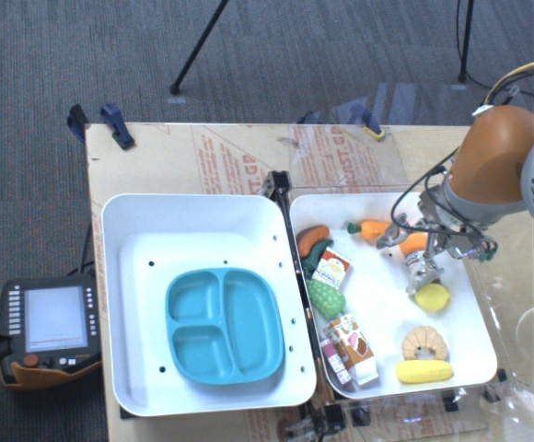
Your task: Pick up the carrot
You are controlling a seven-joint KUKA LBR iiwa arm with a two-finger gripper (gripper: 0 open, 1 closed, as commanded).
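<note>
Orange and green-tipped, the carrot (375, 230) lies near the top of the right bin (484, 339) at the frame's right, just left of the gripper (421, 267), which hangs above a yellow lemon (432, 296), whether clenched or released I cannot tell.

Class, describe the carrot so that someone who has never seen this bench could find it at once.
Look in the right-hand white bin, along its far side. The carrot lies there, just left of the gripper. It alone is an orange taper with a green tip; the nearby items are yellow or boxed.
</note>
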